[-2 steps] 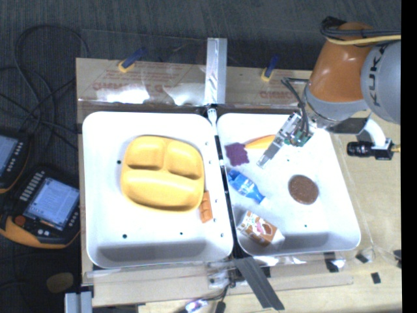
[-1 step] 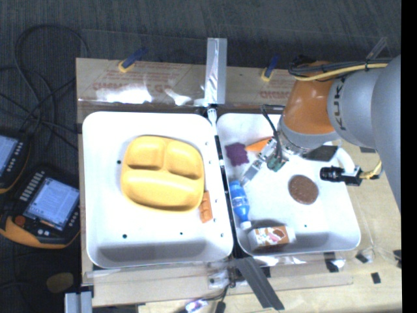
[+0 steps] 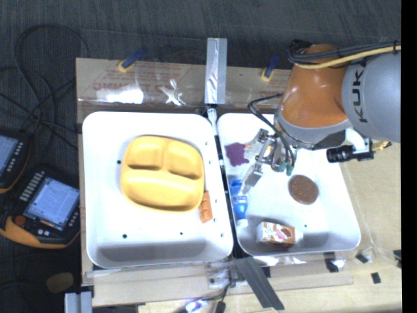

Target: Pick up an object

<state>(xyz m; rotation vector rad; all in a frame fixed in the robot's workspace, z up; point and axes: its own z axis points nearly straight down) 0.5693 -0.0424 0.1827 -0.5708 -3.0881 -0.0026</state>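
The grey arm with its orange band (image 3: 316, 96) reaches in from 3 o'clock and hangs over the upper part of the right shallow white bin (image 3: 342, 230), its gripper (image 3: 270, 158) low above the bin floor; I cannot tell whether the fingers are apart or together, since the metal parts blur into one another at this slant. Just at 9 o'clock of the gripper lies a small purple soft-looking object (image 3: 234, 152), close to the wall between the 2 bins. At 7 o'clock of the gripper, against that same wall, lies a blue translucent plastic bottle (image 3: 238, 201). At 4 o'clock of the gripper rests a round brown flat disc (image 3: 303, 190) (a cookie-like thing), clear of the gripper and lying flat on the bin floor. Near the bin's 6 o'clock edge lies a small brown-and-white carton (image 3: 277, 233). The left shallow white bin (image 3: 104, 240) carries a large yellow plastic divided tray (image 3: 163, 173) near its middle, with a small orange block (image 3: 206, 208) touching the tray's 4 o'clock corner. Both bins sit side by side on the counter (image 3: 156, 83).
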